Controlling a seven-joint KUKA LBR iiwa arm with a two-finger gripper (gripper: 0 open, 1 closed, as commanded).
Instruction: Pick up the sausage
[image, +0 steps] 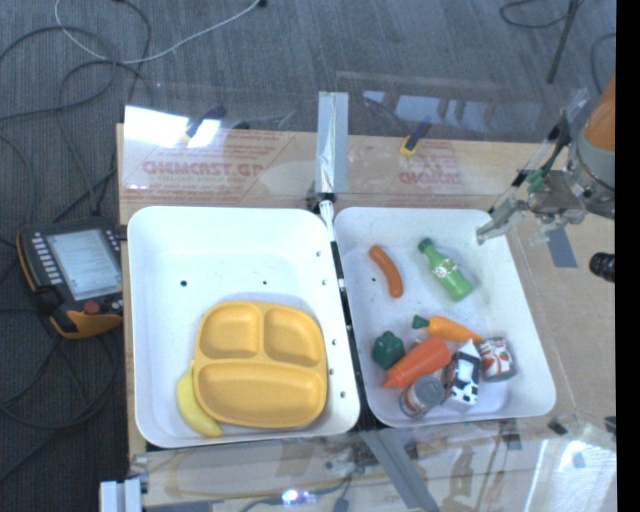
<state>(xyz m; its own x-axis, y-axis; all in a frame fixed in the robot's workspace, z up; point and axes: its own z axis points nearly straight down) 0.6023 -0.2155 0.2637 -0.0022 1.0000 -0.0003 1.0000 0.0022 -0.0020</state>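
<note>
The sausage (386, 270), orange-brown and slightly curved, lies in the upper left part of the right bin (352, 300). Nothing touches it. My gripper (522, 232) hovers at the right bin's upper right corner, well to the right of the sausage, beyond the green bottle (445, 270). Its two fingers are spread apart, open, with nothing between them.
In the right bin's lower half lie two carrots (418, 362), a dark green vegetable (388, 348), a cow toy (462, 378) and two cans (495, 358). The left bin (230, 250) holds a yellow divided tray (262, 362) and a banana (195, 405). A teach pendant (70, 270) sits off the bench at left.
</note>
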